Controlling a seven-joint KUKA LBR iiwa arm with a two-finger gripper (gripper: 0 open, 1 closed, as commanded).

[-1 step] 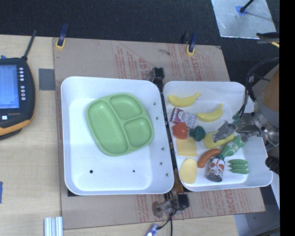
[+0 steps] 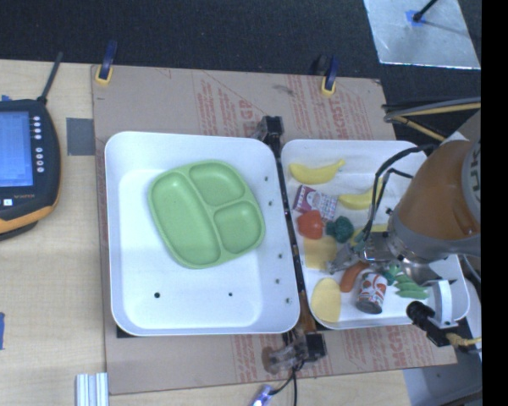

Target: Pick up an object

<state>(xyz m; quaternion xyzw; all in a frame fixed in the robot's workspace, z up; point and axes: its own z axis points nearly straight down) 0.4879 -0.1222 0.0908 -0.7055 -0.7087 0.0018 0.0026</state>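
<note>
Several toys crowd the right bin around the pincer, grip state unclear

Left bin: green divided plate takes the upper middle; bare floor along the lower and left edges gives open access.
Right bin: crowded. Bananas near the upper rim, red tomato, small packet and can packed close, little gap between. Arm covers the bin's right part.

Arm low, hand down
</note>
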